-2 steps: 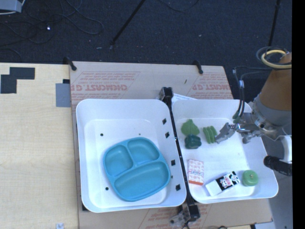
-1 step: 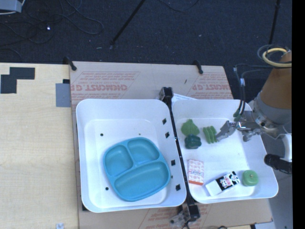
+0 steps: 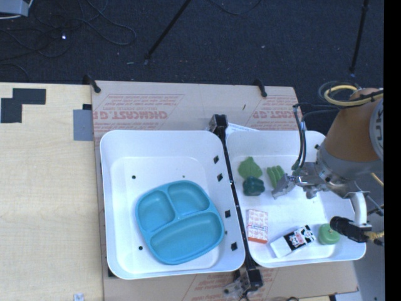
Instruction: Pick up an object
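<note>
The right bin [image 3: 338, 256] holds several small things. A light green toy [image 3: 250, 167] lies at its left, with a dark teal piece [image 3: 253, 186] just below it and a ribbed green piece [image 3: 274, 174] to the right. A white and red packet [image 3: 257, 224] lies near the front left. A white box with black print [image 3: 292, 241] sits by the front wall, next to a round green object [image 3: 328, 234]. My gripper [image 3: 294, 185] hangs over the bin's middle, just right of the ribbed green piece. I see nothing between its fingers.
The left bin [image 3: 119, 168] carries a blue divided plate [image 3: 180, 221]. A black divider [image 3: 229, 193] runs between the bins. The arm's orange and grey wrist [image 3: 351, 140] covers the right bin's far right side, with cables around it.
</note>
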Controlling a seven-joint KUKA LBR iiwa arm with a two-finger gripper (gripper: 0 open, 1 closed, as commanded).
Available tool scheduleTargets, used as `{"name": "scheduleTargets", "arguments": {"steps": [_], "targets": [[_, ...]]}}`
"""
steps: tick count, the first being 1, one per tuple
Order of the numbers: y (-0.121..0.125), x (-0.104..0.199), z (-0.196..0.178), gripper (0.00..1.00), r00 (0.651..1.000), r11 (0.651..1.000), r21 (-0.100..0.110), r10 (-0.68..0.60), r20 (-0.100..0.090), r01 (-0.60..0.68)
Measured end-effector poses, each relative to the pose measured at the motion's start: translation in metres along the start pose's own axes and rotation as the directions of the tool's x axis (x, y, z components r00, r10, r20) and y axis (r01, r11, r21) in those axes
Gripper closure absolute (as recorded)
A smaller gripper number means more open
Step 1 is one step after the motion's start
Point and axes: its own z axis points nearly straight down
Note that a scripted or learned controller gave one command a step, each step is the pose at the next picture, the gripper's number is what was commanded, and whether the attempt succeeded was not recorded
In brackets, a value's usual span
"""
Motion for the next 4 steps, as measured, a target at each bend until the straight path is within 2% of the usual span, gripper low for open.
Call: {"name": "scheduleTargets", "arguments": {"steps": [1, 2, 3, 4], "targets": [[0.002, 0.005, 0.063, 0.0, 1.0, 1.0, -0.002, 0.0, 0.001, 0.0], [0.001, 0.004, 0.062, 0.0, 1.0, 1.0, -0.005, 0.005, 0.0, -0.005], [0.002, 0.002, 0.051, 1.0, 1.0, 1.0, -0.007, 0.01, 0.002, -0.01], [0.01, 0.004, -0.009, 1.0, 1.0, 1.0, -0.012, -0.001, 0.003, 0.001]]}}
